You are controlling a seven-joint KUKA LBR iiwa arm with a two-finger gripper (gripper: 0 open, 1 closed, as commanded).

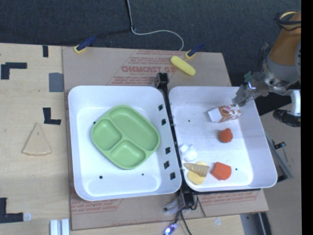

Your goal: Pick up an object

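My gripper [241, 99] hangs over the far right corner of the right bin [254, 131], on the grey arm with its orange band [286, 45]. Just below and left of its tip lies a small white and orange packet [224, 113]; I cannot tell whether they touch. Nearer the front of the same bin sit a red-orange ball [225, 135], an orange-red block [222, 171], a tan cone-shaped piece [197, 169] on a yellow piece [195, 178], and a small white object [188, 153].
The left bin [80, 111] holds a green divided plate [125, 136]. A yellow object [183, 65] lies on the cardboard behind the bins, between two blue clips [85, 44]. A white cable [146, 32] runs across the dark floor at the back.
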